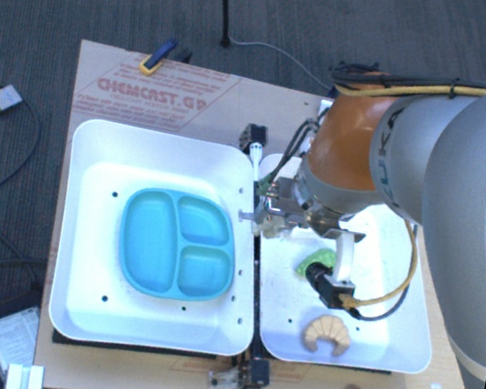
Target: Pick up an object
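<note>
Gripper [268, 221] was positioned low over the inner edge of the right bin [401, 357], close to the wall shared with the left bin [69, 233]. Its state could not be determined: the wrist housing and the orange band [349, 147] hid the fingers, and nothing was visible in its hold. The grey arm [469, 182] entered from the right and upper right, covering most of the right bin's far half, with the wrist pointed downward. A yellow cable [393, 295] looped from the arm down to a black fitting [331, 288] beside the wrist.

Legible writing was confined to the brown board [149, 93] beneath the bins, which carried red lettering reading "CHEMCAST GP", repeated in smaller print that was too fine to read.

A tan croissant-shaped object [328, 333] lay on the floor of the right bin near its front wall, below and to the right of the gripper, apart from it. A small green object [316, 268] lay nearer, just right of the gripper and partly behind the black fitting. A blue three-compartment tray [178, 245] sat on the floor of the left bin, across the dividing wall from the gripper.
</note>
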